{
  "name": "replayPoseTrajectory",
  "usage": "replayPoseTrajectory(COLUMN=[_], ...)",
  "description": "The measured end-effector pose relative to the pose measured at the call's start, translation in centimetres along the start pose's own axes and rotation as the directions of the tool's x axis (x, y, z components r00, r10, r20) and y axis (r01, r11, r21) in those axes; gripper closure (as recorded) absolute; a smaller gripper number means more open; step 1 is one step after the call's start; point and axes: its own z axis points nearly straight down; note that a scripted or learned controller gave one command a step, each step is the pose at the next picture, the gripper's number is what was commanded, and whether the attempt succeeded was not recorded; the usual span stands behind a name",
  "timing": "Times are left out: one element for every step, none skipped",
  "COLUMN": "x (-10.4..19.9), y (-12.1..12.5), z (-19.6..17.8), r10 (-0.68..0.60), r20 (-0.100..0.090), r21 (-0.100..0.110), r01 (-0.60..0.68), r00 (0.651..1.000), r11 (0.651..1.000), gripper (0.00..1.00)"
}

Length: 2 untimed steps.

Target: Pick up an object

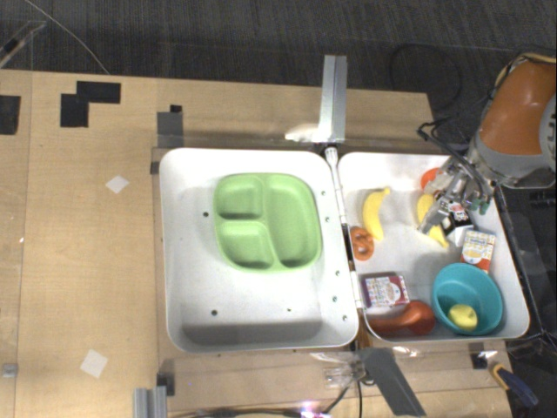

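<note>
The right bin (402,252) holds several objects. My gripper (447,205) hangs low at its back right, under the orange-banded wrist (513,120). It is right over a yellow object (426,209) whose lower end pokes out at the gripper's front. A red-orange item (430,178) lies just behind it. A banana (374,213) lies to the left of the gripper, apart from it. The gripper body hides whatever is directly beneath it.
Also in the right bin are a small white carton (477,249), a teal bowl (448,279) with a yellow fruit (464,317), a purple box (385,291), a red item (409,320) and an orange ring-shaped piece (362,244). A green divided plate (265,220) lies in the left bin (191,307).
</note>
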Motion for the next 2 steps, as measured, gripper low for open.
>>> replayPoseTrajectory(x=[1.7,3.4], y=[-1.7,0.3], z=[2.7,2.7], r10=[0.037,0.028], r20=[-0.001,-0.002], r21=[0.000,0.000], r01=[-0.037,-0.028], r00=[0.999,1.000], r11=[0.999,1.000], gripper=[0.00,0.00])
